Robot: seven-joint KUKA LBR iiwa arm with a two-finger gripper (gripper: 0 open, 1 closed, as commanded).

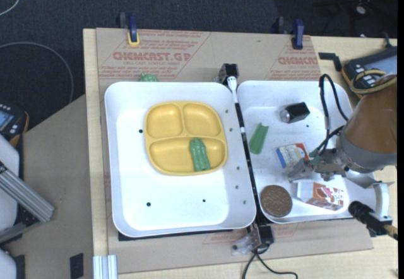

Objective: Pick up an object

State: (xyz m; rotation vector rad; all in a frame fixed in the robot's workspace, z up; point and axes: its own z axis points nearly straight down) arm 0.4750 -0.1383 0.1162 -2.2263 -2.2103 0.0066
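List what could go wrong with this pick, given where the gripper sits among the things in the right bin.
1. The gripper hangs where the blue-and-white packet, the red-and-white packet and the brown disc crowd together, so it may nudge or catch two at once.
2. Both packets look flat and could slip away.
3. The black cable loops near the arm and might snag.

The grey arm with the orange band [372,126] is cut off by the right edge, and the right rim of the shallow white right-hand bin [278,98] is hidden beneath it. The two-finger gripper [303,169] is seen over that bin, but its fingers are too small and blurred for their spacing to be judged. The print on the small blue-and-white packet [289,155] beside the gripper cannot be read. The red-and-white packet [323,195] below the gripper is partly covered by the wrist.
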